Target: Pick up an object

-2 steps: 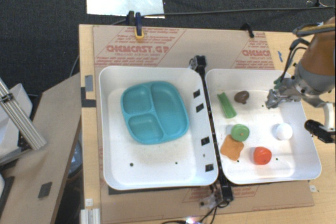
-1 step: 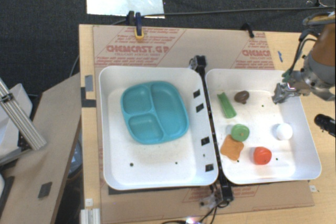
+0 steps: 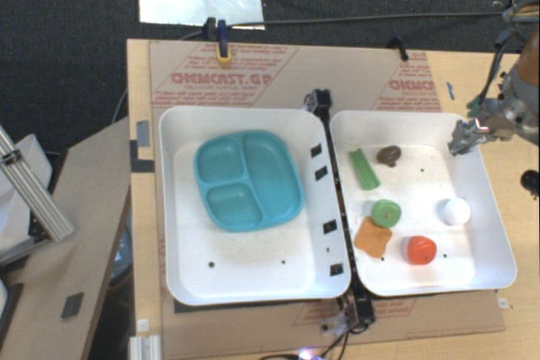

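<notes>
Behind both bins (image 3: 253,118), cardboard (image 3: 224,67) reads "CHEMCAST GP"; pincer (image 3: 462,139) state unclear.

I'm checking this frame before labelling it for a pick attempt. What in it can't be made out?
- Gripper, camera view: too small and blurred to read its fingers.
- Grey arm: cut off by the right edge.
- Small brown lump in the right white bin: too small to identify.

White bins (image 3: 253,287) hold a teal plate (image 3: 249,180), green stick (image 3: 364,169), red ball (image 3: 422,249).
</notes>
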`<action>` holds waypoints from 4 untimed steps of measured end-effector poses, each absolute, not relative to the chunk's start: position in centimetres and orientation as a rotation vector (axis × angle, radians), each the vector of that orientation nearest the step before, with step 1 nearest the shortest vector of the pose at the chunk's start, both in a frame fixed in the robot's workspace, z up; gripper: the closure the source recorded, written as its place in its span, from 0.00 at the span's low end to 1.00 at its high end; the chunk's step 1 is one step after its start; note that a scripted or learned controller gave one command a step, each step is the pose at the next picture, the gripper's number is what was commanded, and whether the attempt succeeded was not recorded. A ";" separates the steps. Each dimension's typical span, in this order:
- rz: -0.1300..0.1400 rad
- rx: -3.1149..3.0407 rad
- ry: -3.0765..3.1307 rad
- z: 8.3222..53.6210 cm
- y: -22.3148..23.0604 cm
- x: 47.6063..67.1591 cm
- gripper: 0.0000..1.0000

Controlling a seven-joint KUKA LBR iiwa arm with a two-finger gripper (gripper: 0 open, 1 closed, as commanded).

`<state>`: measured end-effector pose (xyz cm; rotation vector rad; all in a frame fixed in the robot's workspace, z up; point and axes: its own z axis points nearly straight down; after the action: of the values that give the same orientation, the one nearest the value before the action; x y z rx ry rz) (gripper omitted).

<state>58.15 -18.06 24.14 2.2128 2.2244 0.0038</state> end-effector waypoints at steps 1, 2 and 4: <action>0.001 2.213 2.229 23.0 -13.3 57.5 1.00; 0.002 2.214 2.229 23.8 -8.6 56.7 1.00; 0.002 2.214 2.228 23.2 1.4 55.2 1.00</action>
<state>55.15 1.36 23.24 2.2140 2.2281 0.0018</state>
